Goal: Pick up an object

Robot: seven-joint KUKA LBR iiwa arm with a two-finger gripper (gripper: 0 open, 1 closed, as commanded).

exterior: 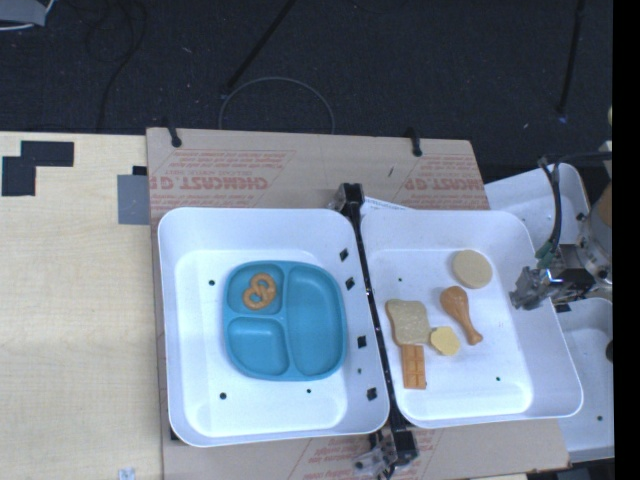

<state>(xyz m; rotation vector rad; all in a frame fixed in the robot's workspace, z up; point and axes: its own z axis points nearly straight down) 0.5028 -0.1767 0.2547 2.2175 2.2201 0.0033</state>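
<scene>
There, the drumstick (461,313) lies left of the pincer (530,290).

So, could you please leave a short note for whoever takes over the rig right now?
Claw: at the right bin's right rim, nothing seen in it; finger state unclear.
Right bin: round cracker, drumstick, bread slice, yellow disc, orange wafer.
Left bin: blue divided plate with pretzel in its upper left compartment.
Done: nothing picked.
Left: choose an item, grasp, lift.
</scene>
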